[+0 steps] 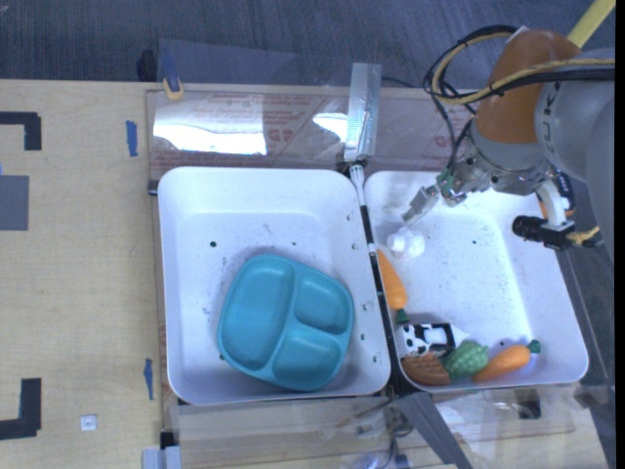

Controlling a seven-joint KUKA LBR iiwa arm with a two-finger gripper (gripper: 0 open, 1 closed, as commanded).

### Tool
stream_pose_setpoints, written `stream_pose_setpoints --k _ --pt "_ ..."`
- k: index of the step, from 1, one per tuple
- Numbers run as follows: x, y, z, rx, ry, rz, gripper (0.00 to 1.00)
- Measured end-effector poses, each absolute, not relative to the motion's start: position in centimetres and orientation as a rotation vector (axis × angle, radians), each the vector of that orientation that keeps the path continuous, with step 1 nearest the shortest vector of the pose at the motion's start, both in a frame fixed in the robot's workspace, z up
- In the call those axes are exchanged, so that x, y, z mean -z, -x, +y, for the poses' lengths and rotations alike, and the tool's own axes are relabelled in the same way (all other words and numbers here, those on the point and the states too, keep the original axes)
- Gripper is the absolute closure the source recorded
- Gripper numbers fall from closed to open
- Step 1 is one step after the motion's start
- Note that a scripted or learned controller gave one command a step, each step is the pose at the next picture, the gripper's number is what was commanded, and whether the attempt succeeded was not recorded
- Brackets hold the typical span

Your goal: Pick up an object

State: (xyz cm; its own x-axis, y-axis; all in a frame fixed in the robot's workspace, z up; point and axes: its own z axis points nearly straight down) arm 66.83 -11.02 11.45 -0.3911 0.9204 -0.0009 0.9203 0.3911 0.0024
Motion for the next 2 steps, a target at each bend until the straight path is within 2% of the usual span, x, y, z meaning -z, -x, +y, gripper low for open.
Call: stream_pose_setpoints --k 1,2 --pt "-9.0 -66.8 -11.2 0.002 -1.783 2.591 0.00" --pt "-8.7 -59.6 -11.3 -0.004 -1.837 2.544 0.00"
